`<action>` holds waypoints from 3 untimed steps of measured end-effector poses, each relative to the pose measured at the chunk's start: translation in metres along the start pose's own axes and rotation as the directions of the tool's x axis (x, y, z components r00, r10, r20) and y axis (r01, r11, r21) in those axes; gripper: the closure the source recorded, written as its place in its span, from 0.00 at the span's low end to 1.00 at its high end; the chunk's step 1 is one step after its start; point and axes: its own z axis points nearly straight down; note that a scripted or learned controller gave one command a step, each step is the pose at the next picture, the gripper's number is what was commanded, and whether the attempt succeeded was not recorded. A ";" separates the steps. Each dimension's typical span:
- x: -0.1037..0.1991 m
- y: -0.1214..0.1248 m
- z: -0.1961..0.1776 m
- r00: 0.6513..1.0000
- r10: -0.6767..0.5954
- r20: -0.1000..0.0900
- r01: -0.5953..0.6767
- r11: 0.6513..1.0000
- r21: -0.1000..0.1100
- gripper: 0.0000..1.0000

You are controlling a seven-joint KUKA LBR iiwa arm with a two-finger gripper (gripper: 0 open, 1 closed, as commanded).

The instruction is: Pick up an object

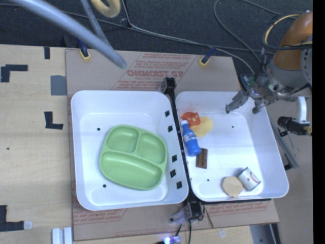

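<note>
Up at the far right corner of the right bin [264, 151], the claw [246, 104] hangs with its two fingers spread apart and nothing between them; one finger points down-left over the bin's white floor, the other lies by the bin's right rim. The patch of floor directly beneath it is bare white plastic. The arm [289, 55] comes in from the right, its grey wrist tilted toward the bin and the orange band showing above it at the picture's edge, with cables looping behind over the dark backdrop.

Well apart from the claw, toward the divider between the bins, a small cluster lies: a red piece [190, 117] touching a yellow piece [203, 127], a blue bottle [190, 141] lying just beside them with its white cap toward the red piece, and a brown block [202, 158] at the bottle's lower end. In the near right part of the same bin, a tan round object [232, 186] lies just beside a small silver can [249, 178] tipped on its side. None of these touches the claw, and nothing stands between them and it.

The left bin [81, 136] holds a green divided plate [134, 157], lying flat near its middle. Both bins rest on a cardboard sheet [152, 70] with red printing, which lies on the wooden counter [30, 136]. A grey pole [61, 19] slants across the upper left.
</note>
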 end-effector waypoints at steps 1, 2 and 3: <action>0.000 0.003 -0.009 1.000 -0.004 0.003 0.004 1.000 -0.014 0.00; 0.002 0.004 0.056 1.000 -0.004 0.003 0.004 1.000 -0.009 0.00; 0.003 0.005 0.106 1.000 -0.005 0.006 0.005 1.000 -0.016 0.00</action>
